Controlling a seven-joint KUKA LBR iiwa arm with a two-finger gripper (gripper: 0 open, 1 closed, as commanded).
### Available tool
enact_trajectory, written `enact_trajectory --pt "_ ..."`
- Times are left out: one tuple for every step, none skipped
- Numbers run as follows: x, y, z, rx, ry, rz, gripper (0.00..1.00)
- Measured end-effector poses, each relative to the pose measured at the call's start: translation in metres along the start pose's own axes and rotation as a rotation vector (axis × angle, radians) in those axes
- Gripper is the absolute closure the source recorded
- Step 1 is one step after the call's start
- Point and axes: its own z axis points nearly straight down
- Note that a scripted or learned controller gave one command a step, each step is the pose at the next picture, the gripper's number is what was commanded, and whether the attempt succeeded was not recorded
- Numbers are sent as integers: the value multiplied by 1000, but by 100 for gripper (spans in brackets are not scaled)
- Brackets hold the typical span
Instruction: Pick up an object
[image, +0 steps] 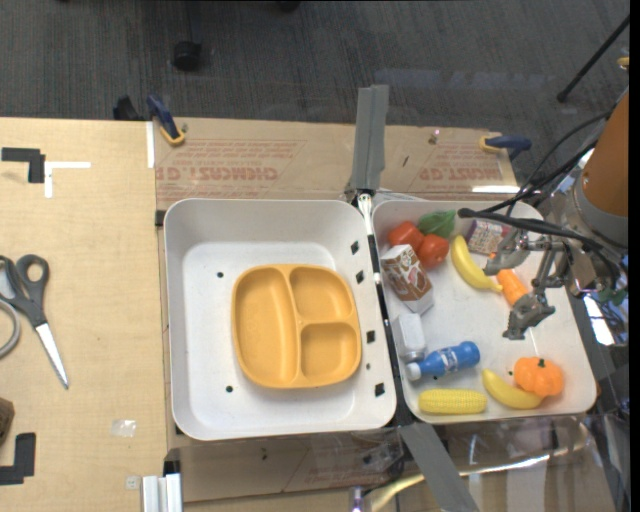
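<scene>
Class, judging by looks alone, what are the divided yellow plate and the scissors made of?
Divided plate: probably moulded plastic, matte and evenly yellow with soft rounded ridges. Scissors: bright metal blades, likely steel; the grey handle loops look like plastic.

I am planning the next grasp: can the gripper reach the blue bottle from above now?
Probably yes. The blue bottle lies uncovered in the right bin, and the gripper hangs nearby, with bare floor between them.

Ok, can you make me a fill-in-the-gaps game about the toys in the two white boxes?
1. The yellow divided plate lies in the ____ bin.
2. The plate has ____ compartments.
3. The small pumpkin is coloured ____.
4. The corn cob lies just below the ____ bottle.

Missing words: left; three; orange; blue
</scene>
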Motion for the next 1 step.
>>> enact_trajectory --pt "-13 -23 192 0 0 -7 0"
